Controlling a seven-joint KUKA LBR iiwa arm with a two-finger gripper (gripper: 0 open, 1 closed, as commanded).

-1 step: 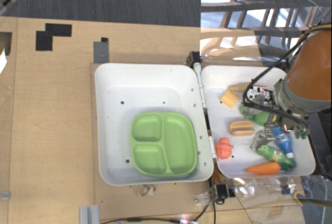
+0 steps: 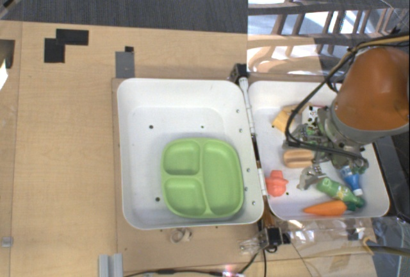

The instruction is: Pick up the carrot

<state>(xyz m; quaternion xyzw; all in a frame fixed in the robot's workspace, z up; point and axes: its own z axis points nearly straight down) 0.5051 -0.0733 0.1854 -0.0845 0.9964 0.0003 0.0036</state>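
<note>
The carrot [image 2: 325,208] is orange with a green end and lies flat near the front edge of the right bin [image 2: 378,205]. My gripper [image 2: 311,177] hangs low over that bin, a little behind and to the left of the carrot, apart from it. It sits between a tan bread-like piece [image 2: 298,158] and a green bottle [image 2: 337,190]. The arm's orange band [image 2: 375,93] covers the bin's back right part.
In the right bin there are also a yellow item [image 2: 282,119] at the back, a salmon-red item [image 2: 277,184] by the left wall and a blue item [image 2: 352,177] beside the bottle. The left bin [image 2: 141,109] holds a green divided plate [image 2: 202,176].
</note>
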